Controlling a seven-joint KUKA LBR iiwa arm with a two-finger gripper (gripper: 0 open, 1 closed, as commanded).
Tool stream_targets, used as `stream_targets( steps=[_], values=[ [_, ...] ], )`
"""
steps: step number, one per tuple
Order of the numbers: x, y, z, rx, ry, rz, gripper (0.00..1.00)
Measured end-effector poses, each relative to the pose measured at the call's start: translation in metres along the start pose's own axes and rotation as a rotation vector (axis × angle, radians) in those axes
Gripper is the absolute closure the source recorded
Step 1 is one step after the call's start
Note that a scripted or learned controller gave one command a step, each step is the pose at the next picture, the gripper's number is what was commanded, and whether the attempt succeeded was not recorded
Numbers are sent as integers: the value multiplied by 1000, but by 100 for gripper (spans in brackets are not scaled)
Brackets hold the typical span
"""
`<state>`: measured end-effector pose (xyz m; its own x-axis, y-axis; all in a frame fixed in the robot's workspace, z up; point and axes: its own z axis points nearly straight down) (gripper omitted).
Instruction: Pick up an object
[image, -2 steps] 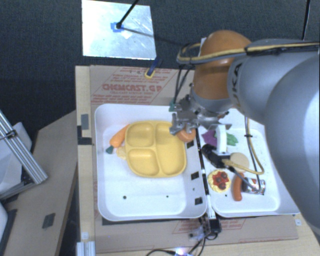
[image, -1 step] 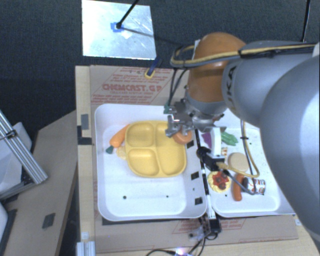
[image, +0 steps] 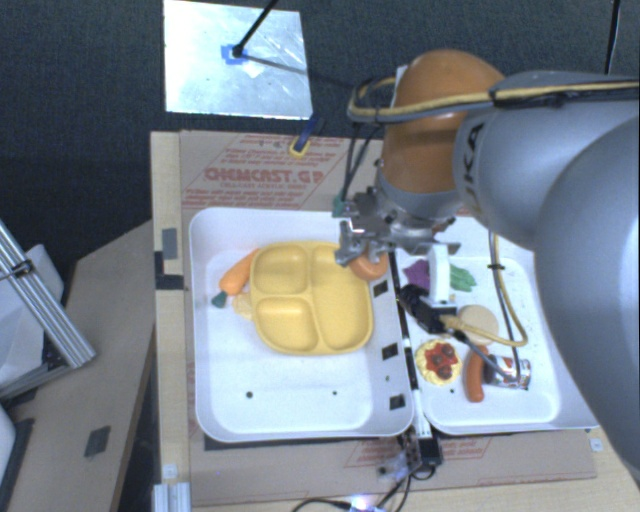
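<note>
The hand (image: 358, 252) hangs at the right edge of the yellow tray (image: 300, 300), possibly touching an orange object (image: 371, 266); its grip cannot be told.

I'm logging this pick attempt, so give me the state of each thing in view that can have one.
Yellow tray: flat in the left bin, compartments bare.
Carrot: lying against the tray's left edge.
Orange piece: at the tray's right corner, under the hand.
Pizza slice: lying flat in the right bin.
Sausage: lying beside the pizza slice.
</note>
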<state>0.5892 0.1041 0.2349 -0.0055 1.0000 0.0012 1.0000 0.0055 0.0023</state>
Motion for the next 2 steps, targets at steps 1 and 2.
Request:
stream_targets(
  steps=[1, 2],
  values=[
    [-12, 0, 10, 2, -2, 5, 100],
    [2, 7, 2, 0, 0, 0, 100]
  ],
)
